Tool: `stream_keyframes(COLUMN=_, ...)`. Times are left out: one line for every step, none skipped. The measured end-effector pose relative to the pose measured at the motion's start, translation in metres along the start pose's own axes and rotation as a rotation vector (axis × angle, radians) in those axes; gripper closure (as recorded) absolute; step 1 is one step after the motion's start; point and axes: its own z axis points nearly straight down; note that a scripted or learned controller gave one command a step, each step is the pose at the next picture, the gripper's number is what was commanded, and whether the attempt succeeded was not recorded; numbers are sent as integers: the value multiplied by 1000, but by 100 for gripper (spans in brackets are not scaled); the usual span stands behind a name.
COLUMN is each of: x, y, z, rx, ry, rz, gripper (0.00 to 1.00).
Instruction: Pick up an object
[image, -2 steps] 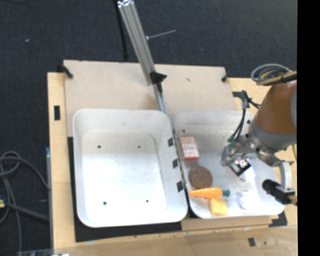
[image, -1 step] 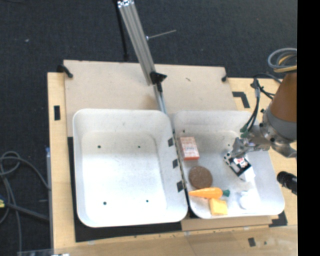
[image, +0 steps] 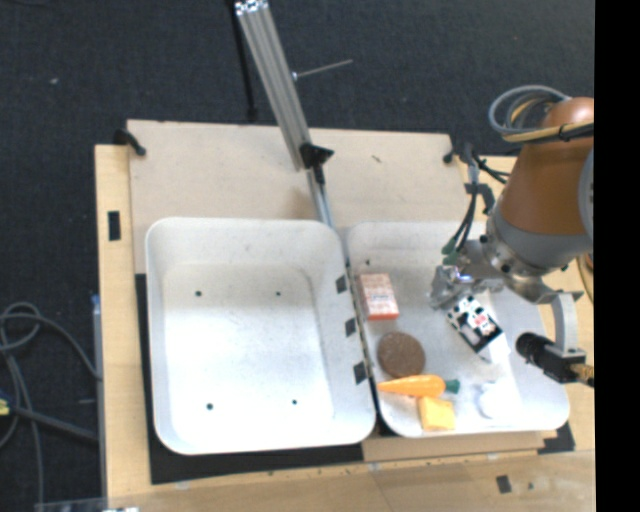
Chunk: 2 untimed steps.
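Observation:
In the right bin (image: 420, 240) lie a small pink box (image: 378, 296), a brown round disc (image: 401, 353), an orange carrot-shaped toy (image: 412, 385) and a yellow block (image: 435, 412). A white object with black patches (image: 474, 324) lies tilted near the bin's right side. My gripper (image: 452, 284) hangs low over the right bin, just up and left of that black-and-white object. It sits right of the pink box. Whether it touches the black-and-white object I cannot tell.
The left bin (image: 250, 330) adjoins the right one. A slanted metal pole (image: 285, 90) rises behind the two bins. A small white round piece (image: 494, 402) lies near the right bin's front corner. The arm's orange band (image: 545, 190) looms over the bin's right edge.

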Motion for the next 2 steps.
stream_keyframes(x=58, y=12, z=9, rx=2, ry=0, rz=1, gripper=100)
stream_keyframes(x=114, y=10, z=4, rx=-1, ry=1, rz=-1, gripper=100)
